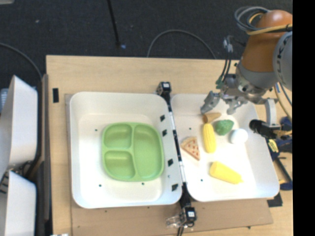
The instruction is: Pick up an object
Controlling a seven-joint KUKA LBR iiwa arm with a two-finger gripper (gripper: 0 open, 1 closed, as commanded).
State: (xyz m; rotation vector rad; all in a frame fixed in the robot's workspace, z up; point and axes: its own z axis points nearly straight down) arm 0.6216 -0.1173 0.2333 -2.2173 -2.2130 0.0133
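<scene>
At the near edge of the wooden surface (pixel 59 220) a small metal clamp (pixel 180 219) sits where the two bins meet. The left bin (pixel 83 191) holds a green plate (pixel 133 150) with three compartments, lying flat near the middle of the bin. The right bin (pixel 266 181) carries the food toys.

Nearest to the camera in the right bin is a yellow block (pixel 225 172) (it looks like a piece of cheese or a short corn), lying alone in the near half of the bin. A little farther, beside the divider between the bins, lies a pizza slice (pixel 191 147), and just to its right a yellow corn cob (pixel 209 137) stands lengthwise, pointing from near to far. Right of the cob there is a green round item (pixel 224 127) and next to it a white ball (pixel 239 136); the two are close, perhaps touching. Just behind the cob a small tan piece (pixel 212 116) lies, near the green item.

Above this tan piece hangs the pincer (pixel 221 104), at the far part of the right bin. Its two grey fingers are spread apart and nothing is between them. One fingertip (pixel 206 106) is just left of the tan piece. Behind it rises the grey arm (pixel 261 53) with its orange band, coming from the right, with cables around it.

Farthest away, a black clip (pixel 164 88) marks the far end of the divider.
</scene>
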